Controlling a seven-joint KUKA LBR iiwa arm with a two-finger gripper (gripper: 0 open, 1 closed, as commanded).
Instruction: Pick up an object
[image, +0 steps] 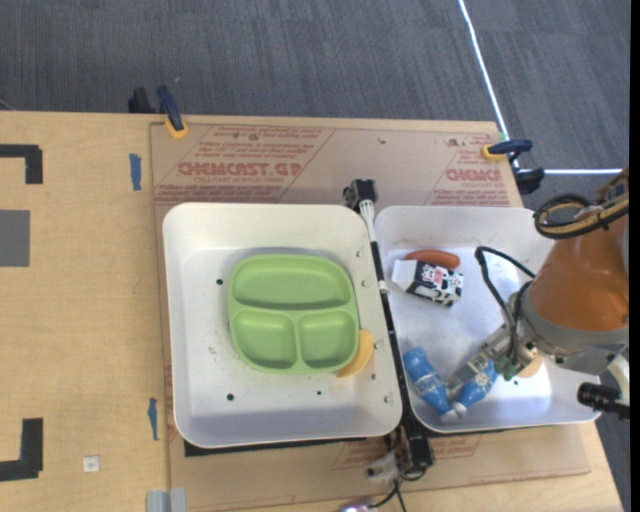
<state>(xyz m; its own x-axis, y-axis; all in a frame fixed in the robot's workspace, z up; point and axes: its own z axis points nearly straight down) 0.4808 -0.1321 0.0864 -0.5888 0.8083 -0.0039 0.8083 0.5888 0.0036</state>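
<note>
Gripper (478, 378): low in right bin, near its front wall, pointing twd view's left-front. Fingers hard to separate at this res.; can't tell if apart or together, can't tell if anything sits btwn them.
Blue bottle (424, 380): lies on right bin floor, front-left part, long axis slanting from upper-left to lower-right. Its lower end is just beside the gripper tip, poss. touching; contact unclear.
Blue bit at tip (472, 394): small blue-white patch right under the gripper; can't tell if it's part of the bottle or a separate item.
Cow-print box (436, 283): white w/ black spots, in rear-left part of right bin, well apart from gripper.
Red-orange item (438, 258): elongated, just behind the box, touching or nearly so.
Right bin (520, 410): shallow, white, holds all of the above.
Arm (585, 285): grey body w/ orange band, comes in from view's right, over right bin's right side; black cable loops beside it.
Left bin (200, 330): white, side by side w/ right bin.
Green tray (293, 312): 3-compartment plate, centred in left bin, lying flat.
Yellow piece (358, 355): curved, at tray's front-right corner, touching its rim.
Bench (80, 300): tan board, blue tape marks, clamps at rear corners.
</note>
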